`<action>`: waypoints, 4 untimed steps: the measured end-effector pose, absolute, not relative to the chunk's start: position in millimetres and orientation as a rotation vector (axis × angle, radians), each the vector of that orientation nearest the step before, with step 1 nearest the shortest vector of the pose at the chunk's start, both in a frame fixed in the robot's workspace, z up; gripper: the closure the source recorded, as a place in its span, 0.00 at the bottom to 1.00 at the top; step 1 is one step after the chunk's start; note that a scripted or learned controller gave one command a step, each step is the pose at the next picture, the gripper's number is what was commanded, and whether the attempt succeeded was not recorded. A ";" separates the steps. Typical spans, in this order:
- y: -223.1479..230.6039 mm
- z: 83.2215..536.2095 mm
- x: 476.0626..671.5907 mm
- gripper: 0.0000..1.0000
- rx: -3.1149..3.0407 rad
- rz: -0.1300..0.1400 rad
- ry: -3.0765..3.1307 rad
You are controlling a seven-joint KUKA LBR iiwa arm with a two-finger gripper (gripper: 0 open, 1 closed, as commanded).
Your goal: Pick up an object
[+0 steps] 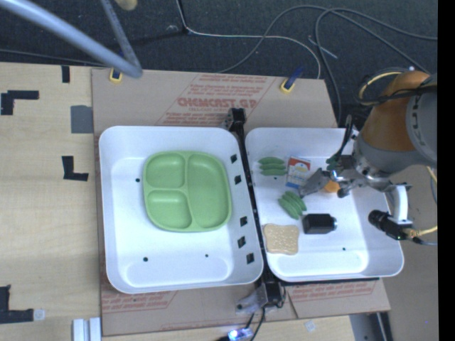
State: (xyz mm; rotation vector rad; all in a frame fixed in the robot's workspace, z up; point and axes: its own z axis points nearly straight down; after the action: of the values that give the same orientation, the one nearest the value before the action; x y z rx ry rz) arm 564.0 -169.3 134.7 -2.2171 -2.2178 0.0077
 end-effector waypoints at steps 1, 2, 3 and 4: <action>-168.7 87.4 567.2 0.00 -2.224 -0.009 -2.224; -166.7 103.6 571.5 1.00 -2.226 -0.023 -2.233; -165.8 149.4 580.1 1.00 -2.221 -0.002 -2.226; -155.7 200.5 578.2 1.00 -2.221 -0.003 -2.226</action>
State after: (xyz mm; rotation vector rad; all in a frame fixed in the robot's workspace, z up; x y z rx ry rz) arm 578.2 -155.7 200.5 -2.2211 -2.2265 -0.0034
